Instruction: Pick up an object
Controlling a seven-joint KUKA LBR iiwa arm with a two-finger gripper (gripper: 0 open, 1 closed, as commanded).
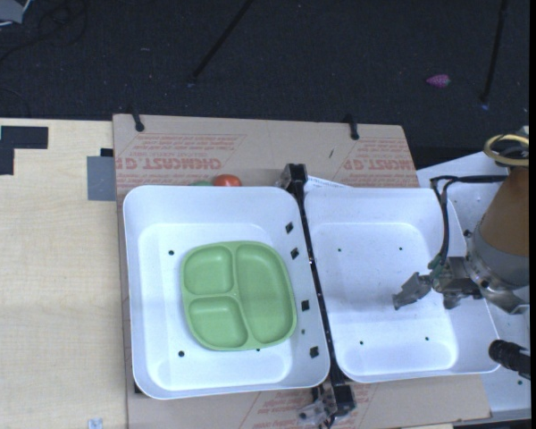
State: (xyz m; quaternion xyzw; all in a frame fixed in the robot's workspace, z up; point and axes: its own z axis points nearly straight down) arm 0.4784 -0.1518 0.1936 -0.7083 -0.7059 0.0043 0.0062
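A light green divided plate [238, 295] with three compartments lies flat on the floor of the left bin [152, 329], roughly centred and slightly toward the near side, touching none of the bin's walls. The right bin [375, 365] sits just beside the left one, the two rims meeting along a dark strip with small black clips [305, 275] that runs from the far edge to the near edge. Over the right half of the right bin hangs the end effector [426, 290], a grey metal assembly reaching in from the right, low above the white floor and well apart from the plate; whether its fingers are spread or closed cannot be told from this angle, and nothing can be seen between them. Behind it, the arm's orange band [509, 213] and grey wrist housing [505, 266] rise at the right edge, with a black cable [444, 222] looping along the bin's far right corner. Both bins rest on a sheet of brown cardboard [250, 155] printed with red lettering, which lies on the pale wooden counter [45, 284]. Just beyond the far rim of the left bin, a small red and green object [221, 181] peeks out on the cardboard, too hidden to identify. Dark floor with cables [250, 34] fills the background.
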